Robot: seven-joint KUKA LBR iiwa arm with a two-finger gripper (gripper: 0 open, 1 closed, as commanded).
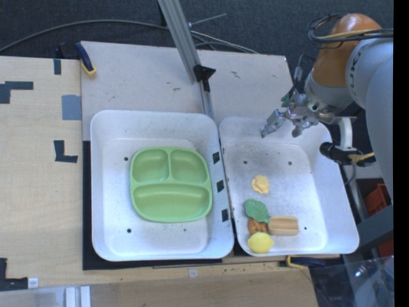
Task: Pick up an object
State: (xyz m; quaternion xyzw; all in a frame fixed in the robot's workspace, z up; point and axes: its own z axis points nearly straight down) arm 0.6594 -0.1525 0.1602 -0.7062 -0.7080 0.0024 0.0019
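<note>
Above the far rim of the right-hand bin (332, 190), the jaws of the gripper (281, 125) hang spread apart and clasp nothing, their two fingers splayed over bare white floor. That pose suits an approach rather than a lift, judging by the gap between them and the goods. The candidates for picking lie well apart from the jaws, clustered toward the bin's near edge: a pale yellow piece (260, 184) alone in the middle, then a green leaf-shaped toy (256, 209), a small orange piece (256, 226), a tan bread-like stick (284, 226) and a yellow lemon (260, 242) packed close together. In the left bin (102, 171), a green divided plate (170, 184) sits untouched. Both bins rest side by side on the tabletop (38, 171).
</note>
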